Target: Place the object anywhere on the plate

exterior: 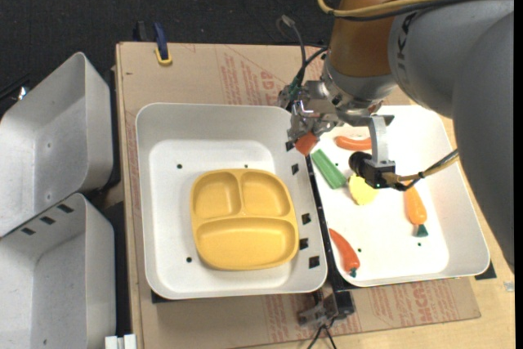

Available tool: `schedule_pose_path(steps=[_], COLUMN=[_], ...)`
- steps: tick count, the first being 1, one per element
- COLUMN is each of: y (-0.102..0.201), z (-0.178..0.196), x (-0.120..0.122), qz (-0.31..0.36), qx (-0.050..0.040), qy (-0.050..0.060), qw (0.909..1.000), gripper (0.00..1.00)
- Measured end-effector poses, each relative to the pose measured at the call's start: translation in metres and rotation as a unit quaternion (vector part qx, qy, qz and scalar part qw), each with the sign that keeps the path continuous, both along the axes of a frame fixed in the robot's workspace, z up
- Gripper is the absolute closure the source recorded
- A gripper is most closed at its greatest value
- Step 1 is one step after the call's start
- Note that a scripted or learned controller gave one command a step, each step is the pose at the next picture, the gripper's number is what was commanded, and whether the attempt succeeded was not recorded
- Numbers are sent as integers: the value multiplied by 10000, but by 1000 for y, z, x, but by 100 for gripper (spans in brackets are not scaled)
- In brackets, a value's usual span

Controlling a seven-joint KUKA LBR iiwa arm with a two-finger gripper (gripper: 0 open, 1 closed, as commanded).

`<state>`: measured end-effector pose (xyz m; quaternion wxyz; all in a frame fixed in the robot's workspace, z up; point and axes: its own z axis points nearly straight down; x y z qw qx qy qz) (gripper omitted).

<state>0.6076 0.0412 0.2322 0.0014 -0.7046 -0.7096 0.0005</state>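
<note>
Pincer: we see the two-finger metal pincer (309,129) of the grey arm over the seam between the two bins, near their far ends. A small orange-red rounded piece (305,145) sits right at its tips, but we cannot tell if the pincer is closed on it, open, or only above it.

Task object: we judge the small orange-red piece to be the object to place. It is at the inner rim of the left white shallow bin (159,176), not on the plate.

Plate: the yellow plastic plate with three compartments (243,218) lies in the middle of the left bin, and nothing rests on it.

Progress: we judge the placing is not yet done. The object must travel from the bin edge toward the near left and come down on the plate.

Right bin: the right white shallow bin (441,249) bears a green flat stick (329,168), an orange-red long piece (354,141), a yellow wedge-like piece (362,191), an orange toy carrot with green end (416,210) and a red-orange toy pepper (345,250).

In the way: we see nothing between pincer and plate except the low bin rim with black clips (301,194). The green stick lies just beside the pincer and could be pushed.
</note>
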Motion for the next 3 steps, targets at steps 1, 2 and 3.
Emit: schedule_pose_path(steps=[1,2,3], y=[59,112,108], z=[-9,6,5], x=[-12,-17,-17], qz=[6,8,-23], qx=[5,6,-7], qy=[0,-14,-10], qw=[10000,10000,10000], gripper=[100,100,0])
